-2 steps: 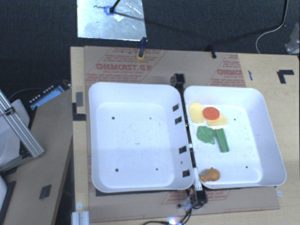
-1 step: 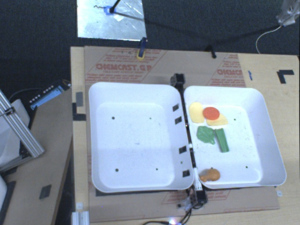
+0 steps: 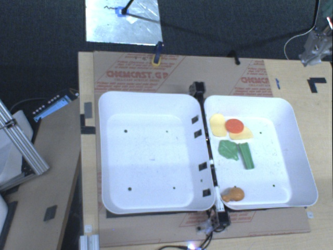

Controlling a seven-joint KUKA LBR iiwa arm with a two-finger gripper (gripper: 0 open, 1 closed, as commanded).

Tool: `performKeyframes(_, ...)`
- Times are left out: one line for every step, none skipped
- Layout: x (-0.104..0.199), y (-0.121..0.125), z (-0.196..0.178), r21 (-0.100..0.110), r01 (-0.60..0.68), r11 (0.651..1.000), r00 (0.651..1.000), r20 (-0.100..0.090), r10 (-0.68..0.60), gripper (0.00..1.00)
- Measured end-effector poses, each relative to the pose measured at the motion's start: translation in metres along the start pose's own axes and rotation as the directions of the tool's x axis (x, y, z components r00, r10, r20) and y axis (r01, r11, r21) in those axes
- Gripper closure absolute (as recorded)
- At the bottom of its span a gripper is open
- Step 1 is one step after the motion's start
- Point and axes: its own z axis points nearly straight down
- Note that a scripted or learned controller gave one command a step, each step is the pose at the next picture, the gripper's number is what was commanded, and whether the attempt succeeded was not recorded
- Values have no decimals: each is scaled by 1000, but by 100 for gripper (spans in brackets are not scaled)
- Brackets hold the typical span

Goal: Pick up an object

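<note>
The tool (image 3: pixel 316 48) hangs over the desk's far right corner; whether it is apart or together cannot be told. In the right white plastic bin (image 3: pixel 299 139), near its left wall, lie a red round disc (image 3: pixel 234 125), a green flat stick (image 3: pixel 246 155) and a brown lump (image 3: pixel 232 194).

Bright, even overhead light, slightly soft focus.
The two shallow white plastic bins (image 3: pixel 151 113) nearly wash out; glare flares off the crinkled silver foil sheet (image 3: pixel 122 14); shadows stay faint.
</note>
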Motion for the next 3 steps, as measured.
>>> performKeyframes(28, -79, 1, -2, -3, 1000, 1000, 1, 3, 100)
performKeyframes(-10, -2, 3, -2, -9, 1000, 1000, 5, 9, 100)
performKeyframes(-70, 60, 3, -1, -11, 1000, 1000, 6, 11, 100)
